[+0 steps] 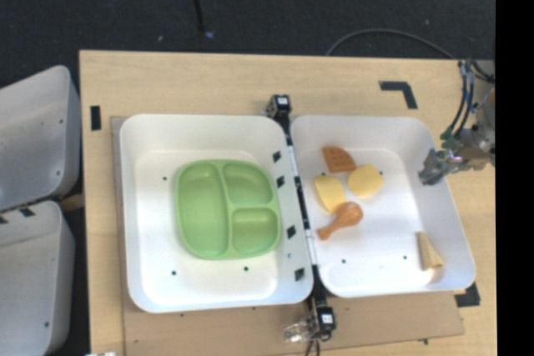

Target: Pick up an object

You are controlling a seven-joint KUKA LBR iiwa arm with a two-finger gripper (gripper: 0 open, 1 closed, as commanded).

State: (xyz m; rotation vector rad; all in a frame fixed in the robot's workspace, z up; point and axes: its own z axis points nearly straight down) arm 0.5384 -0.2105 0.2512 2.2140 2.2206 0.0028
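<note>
In the right bin (392,271) lie several toy foods: a brown bread-like piece (338,158), a round yellow piece (365,181), a pale yellow block (329,194) and an orange-brown drumstick (340,220). A tan wedge (430,251) rests near the bin's right wall. My gripper (434,168) hangs at the right edge of this bin, right of the food cluster and apart from it. Its tip looks grey and small, and nothing shows between it and the foods.
The left bin (150,263) holds a green divided plate (226,208). A black divider with clips (294,204) runs between the bins. Cables (459,108) trail by the arm at the right. The wooden bench (209,79) surrounds both bins.
</note>
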